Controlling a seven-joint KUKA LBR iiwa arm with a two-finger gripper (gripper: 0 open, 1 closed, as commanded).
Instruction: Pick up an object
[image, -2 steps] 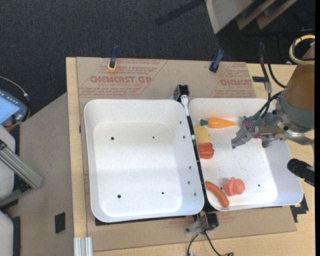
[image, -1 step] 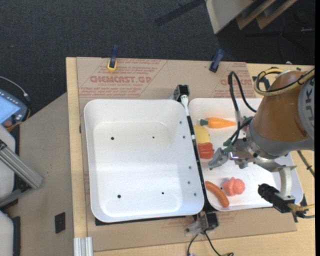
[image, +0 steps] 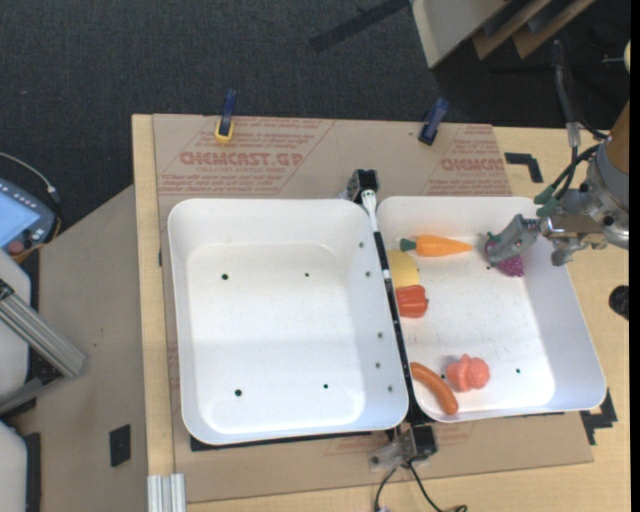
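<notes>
Just under your grey two-finger gripper (image: 505, 247) sits a small purple grape-like toy (image: 511, 265); jaw state: cannot tell.

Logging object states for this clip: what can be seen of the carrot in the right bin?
The carrot is a small orange toy, plastic-looking, with a green stub at its left end. It lies flat, pointing right, near the far wall of the right bin. It seems to touch nothing but the bin floor; the gripper is just right of its tip.
</notes>
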